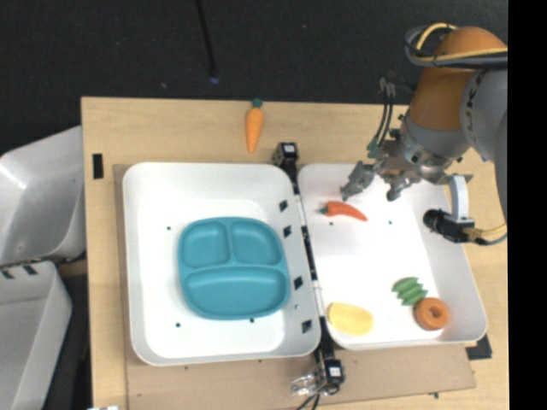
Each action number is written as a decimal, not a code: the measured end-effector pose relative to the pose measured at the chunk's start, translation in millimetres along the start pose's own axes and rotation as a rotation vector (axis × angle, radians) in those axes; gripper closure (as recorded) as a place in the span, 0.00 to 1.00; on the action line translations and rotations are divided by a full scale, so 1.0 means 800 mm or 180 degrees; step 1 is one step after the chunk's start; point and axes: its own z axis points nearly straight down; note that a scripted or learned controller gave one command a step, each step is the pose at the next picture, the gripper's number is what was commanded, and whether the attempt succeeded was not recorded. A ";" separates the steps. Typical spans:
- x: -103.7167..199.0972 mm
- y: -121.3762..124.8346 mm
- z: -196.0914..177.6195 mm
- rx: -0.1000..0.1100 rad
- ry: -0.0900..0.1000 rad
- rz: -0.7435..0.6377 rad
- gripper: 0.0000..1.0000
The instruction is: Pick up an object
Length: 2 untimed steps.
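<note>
Gripper [374,184]: fingers spread apart, nothing held, positioned over the right bin [449,267] near its far rim. Red chili pepper [345,212]: laid on the bin floor just below the fingertips. Blue divided plate [232,267]: seated in the left bin [145,314].

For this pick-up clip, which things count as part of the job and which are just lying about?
Part of the job:
- pincer, open above the right bin
- red pepper, just below the pincer
- yellow piece, green piece and brown ring, other pickable things in that bin

Lying about:
- carrot, on the bench outside the bins
- blue divided plate in the left bin
</note>
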 end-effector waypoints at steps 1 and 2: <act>0.000 0.004 -0.011 -0.0043 -0.0006 -0.0010 0.00; -0.001 0.002 0.041 -0.0036 -0.0009 -0.0003 0.00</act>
